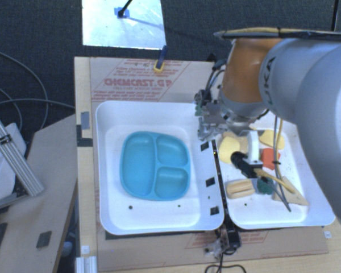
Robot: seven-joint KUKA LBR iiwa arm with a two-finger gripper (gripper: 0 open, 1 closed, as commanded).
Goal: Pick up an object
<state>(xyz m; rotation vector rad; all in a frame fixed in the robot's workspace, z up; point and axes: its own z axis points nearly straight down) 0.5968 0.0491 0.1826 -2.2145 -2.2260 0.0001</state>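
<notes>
We saw the tool (pixel 209 128) low over the right bin (pixel 261 214), open or closed we could not tell. A yellow disc (pixel 228 147) lay just beside it. We judged centring over the disc before descending wisest.

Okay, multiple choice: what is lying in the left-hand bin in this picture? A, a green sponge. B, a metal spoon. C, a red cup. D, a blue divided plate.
D: a blue divided plate with three compartments lies flat on the floor of the left-hand bin.
</notes>
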